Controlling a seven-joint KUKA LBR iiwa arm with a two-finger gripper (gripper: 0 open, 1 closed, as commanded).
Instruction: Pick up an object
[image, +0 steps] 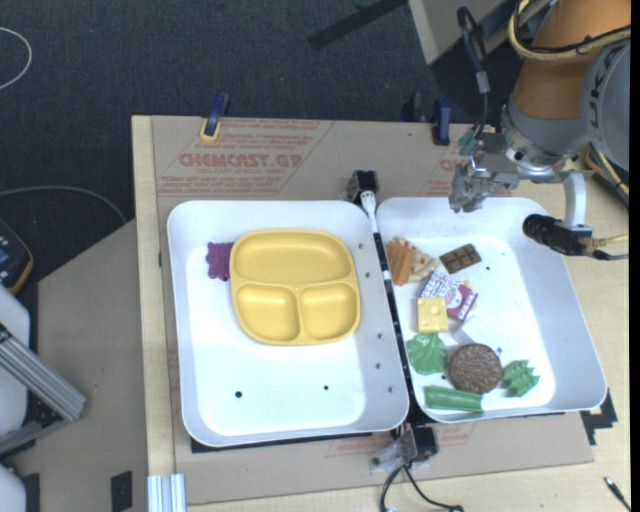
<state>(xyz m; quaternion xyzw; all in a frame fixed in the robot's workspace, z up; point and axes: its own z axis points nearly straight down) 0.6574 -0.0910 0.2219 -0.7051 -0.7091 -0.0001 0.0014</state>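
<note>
- Hovering over the far edge of the right shallow white bin (570, 300), the pincer (468, 200) hangs above bare bin floor with nothing between its fingers; whether it is wide or narrow I cannot tell.
- Nearest candidates for the pick are the brown chocolate-bar piece (460, 258) and the orange pizza-slice toy (404, 260), both just nearward of the pincer.
- Likely trouble: these pieces lie flat and low, so fingers could skid over them or close on air.
- Further nearward, the yellow cheese block (432, 315) touches a small pink-and-white packet (456, 297); a descent there could nudge one while catching the other.
- At the near end, a round brown burger patty (473, 367), green lettuce-like pieces (427, 353) and a green bean-shaped piece (452, 399) crowd together, so a clean single grasp looks hard.
- The left white bin (200, 380) holds a yellow three-compartment plastic tray (296, 284), with a small purple piece (218, 259) touching its left side.
- Both bins sit on the cardboard-covered worktop (160, 160).
</note>
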